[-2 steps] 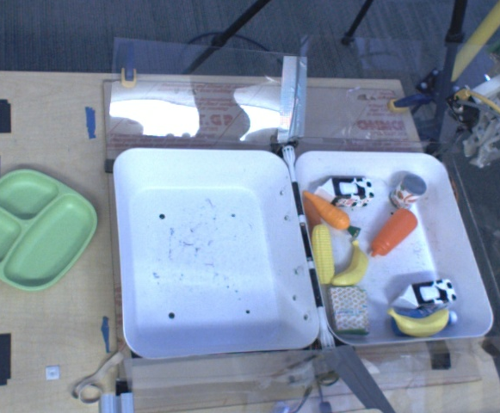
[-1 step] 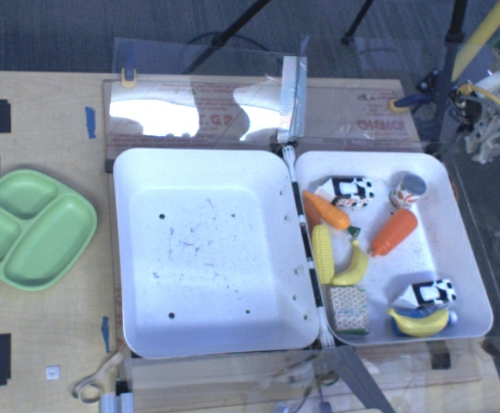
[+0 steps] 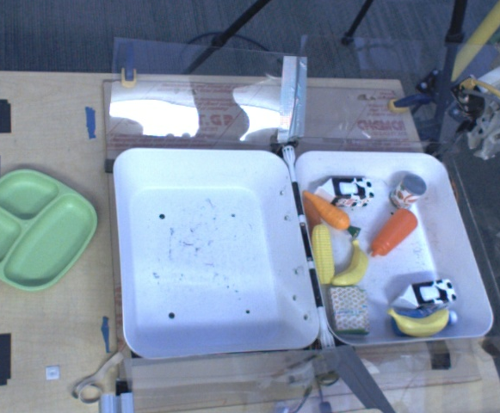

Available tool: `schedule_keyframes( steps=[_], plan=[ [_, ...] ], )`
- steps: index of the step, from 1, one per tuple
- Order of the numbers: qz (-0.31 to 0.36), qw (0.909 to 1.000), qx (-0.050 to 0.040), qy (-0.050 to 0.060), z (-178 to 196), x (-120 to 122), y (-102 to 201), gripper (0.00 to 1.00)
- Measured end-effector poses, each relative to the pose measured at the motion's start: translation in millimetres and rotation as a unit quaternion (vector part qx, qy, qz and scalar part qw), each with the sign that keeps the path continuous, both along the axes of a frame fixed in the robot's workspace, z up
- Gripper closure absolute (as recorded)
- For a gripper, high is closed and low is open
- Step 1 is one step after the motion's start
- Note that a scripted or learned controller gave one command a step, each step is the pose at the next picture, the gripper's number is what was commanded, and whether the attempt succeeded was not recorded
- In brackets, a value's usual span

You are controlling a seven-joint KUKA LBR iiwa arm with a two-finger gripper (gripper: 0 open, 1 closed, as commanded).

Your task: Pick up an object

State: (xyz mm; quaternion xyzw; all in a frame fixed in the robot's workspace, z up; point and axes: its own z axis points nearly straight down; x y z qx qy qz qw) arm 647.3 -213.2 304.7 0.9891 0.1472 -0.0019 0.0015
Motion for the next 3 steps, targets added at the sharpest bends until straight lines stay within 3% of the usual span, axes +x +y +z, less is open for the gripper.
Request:
schedule_keyframes(
  steps=[1,2,3],
  plan=[
    [0.049,0.9988,0.0013,-0.002,60,-17,-9,1.0],
    [-0.025,0.9997,0.0026,0.0,-22,6,-7,1.0],
    [-0.023,0.9997,0.002,0.0,-12,7,-5,1.0]
  ],
)
